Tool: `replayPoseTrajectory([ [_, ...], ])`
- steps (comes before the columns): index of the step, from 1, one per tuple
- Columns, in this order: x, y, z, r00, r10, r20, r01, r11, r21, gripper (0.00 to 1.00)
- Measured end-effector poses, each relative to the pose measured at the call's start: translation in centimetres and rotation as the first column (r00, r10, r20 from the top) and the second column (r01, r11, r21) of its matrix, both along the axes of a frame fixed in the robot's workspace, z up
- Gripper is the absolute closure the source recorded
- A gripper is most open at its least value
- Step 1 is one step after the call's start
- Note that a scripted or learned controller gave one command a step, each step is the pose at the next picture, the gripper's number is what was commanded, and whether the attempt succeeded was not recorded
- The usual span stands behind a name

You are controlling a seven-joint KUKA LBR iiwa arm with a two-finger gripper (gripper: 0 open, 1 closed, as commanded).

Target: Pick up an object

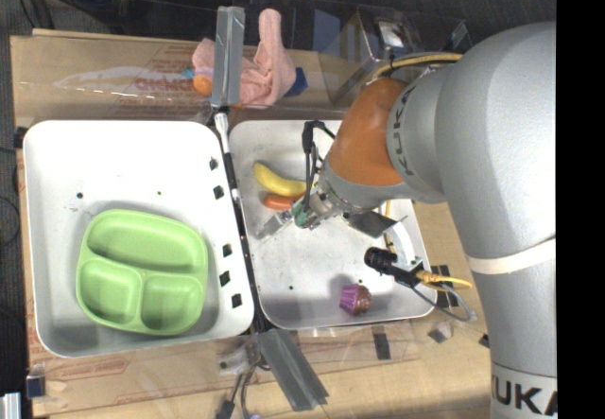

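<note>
1. Bins sit side by side on the bench (95, 62): the left bin (38, 218) carries a green divided plate (142, 270), and the right bin (302, 280) carries the small things worth picking.
2. In the right bin, a banana (274, 181) lies toward 11 o'clock. A short orange-red piece (277, 202) lies just beside it at the banana's 6 o'clock. A small purple thing (355, 298) sits alone toward 5 o'clock, near the bin's front wall.
3. Outside the bins, at 12 o'clock, a pink cloth (255, 67) is bunched on the bench.
4. The arm (492, 152) comes in from 3 o'clock. Its gripper (302, 216) is low over the right bin's floor, at the orange-red piece's 4 o'clock and very close to it.
5. Whether the gripper is wide or narrow I cannot tell; the wrist hides too much of it, and nothing can be seen held in it.
6. Step in hand, as I judge it: the reach and descent onto a target, most likely the orange-red piece or the banana. No lift has been made.
7. The next move calls for centring over one piece, closing on that alone, then rising straight up. The two pieces lie so close that one could be nudged away or both clipped at once.
</note>
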State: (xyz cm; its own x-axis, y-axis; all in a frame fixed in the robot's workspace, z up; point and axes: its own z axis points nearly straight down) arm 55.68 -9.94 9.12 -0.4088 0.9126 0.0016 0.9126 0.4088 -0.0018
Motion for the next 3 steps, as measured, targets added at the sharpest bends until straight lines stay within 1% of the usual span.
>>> replayPoseTrajectory([
  [1, 7.0, -8.2, 0.1, 0.984, -0.180, 0.003, 0.180, 0.984, -0.002, 0.00],
  [2, 10.0, 0.0, 0.1, 0.997, -0.077, 0.003, 0.077, 0.997, -0.001, 0.00],
  [3, 10.1, 0.2, 1.1, 0.998, -0.068, 0.003, 0.068, 0.998, -0.001, 1.00],
])
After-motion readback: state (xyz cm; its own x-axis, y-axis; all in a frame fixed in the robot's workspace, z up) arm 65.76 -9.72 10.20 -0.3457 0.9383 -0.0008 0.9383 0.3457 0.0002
